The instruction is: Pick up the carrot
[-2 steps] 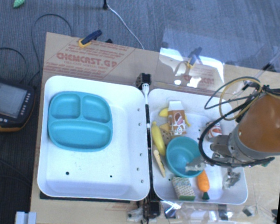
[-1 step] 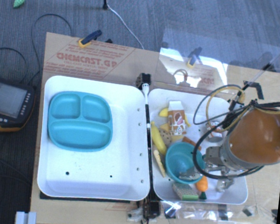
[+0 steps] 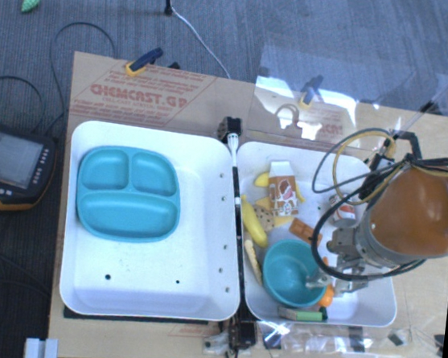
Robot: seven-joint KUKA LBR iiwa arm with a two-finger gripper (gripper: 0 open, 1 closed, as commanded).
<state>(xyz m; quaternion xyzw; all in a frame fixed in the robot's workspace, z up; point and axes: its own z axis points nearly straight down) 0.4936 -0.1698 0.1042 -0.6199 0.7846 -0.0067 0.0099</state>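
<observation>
Camera view. Item: carrot, small orange piece in the right bin, touching the teal bowl at its right rim, under the arm. We judge it light, stiff, smooth, likely toy plastic; best pinched across its middle. Gripper hangs over it; we cannot tell its state.

Teal bowl just beside carrot
</observation>
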